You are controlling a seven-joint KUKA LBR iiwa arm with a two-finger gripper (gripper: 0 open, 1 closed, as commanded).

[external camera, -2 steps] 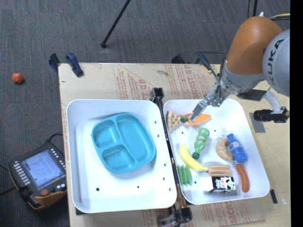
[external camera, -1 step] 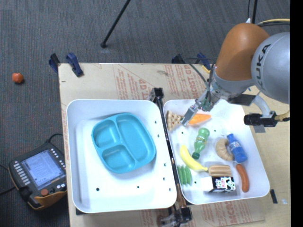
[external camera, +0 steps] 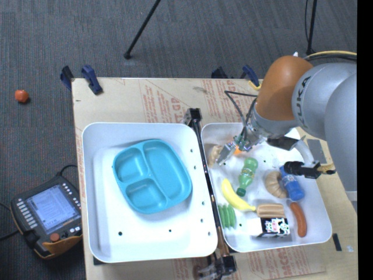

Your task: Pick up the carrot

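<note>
**Hand low in the right bin, an orange piece at its tip**

The hand sits at the upper left of the right bin, angled down and to the left from the grey arm. A small orange piece, apparently the carrot, lies right at the fingertips. Whether the fingers are clamped on it or merely touching it cannot be told, and how far they stand apart is too small and blurred to read.

The hand is close to the bin's left wall, which meets the left bin along a dark divider. Just beside it lies a tan, shell-like item, and just below right stands a green bottle. Further down are a banana, green pods, a croissant, a blue bottle, a sausage, a tan block and a cow-patterned carton, leaving little bare floor in that bin.

The left bin holds a blue divided plate, with white floor open around it. Both bins rest on the table.

The arm's orange band covers the right bin's upper rim, and its bulk is cut off at the right.
</note>
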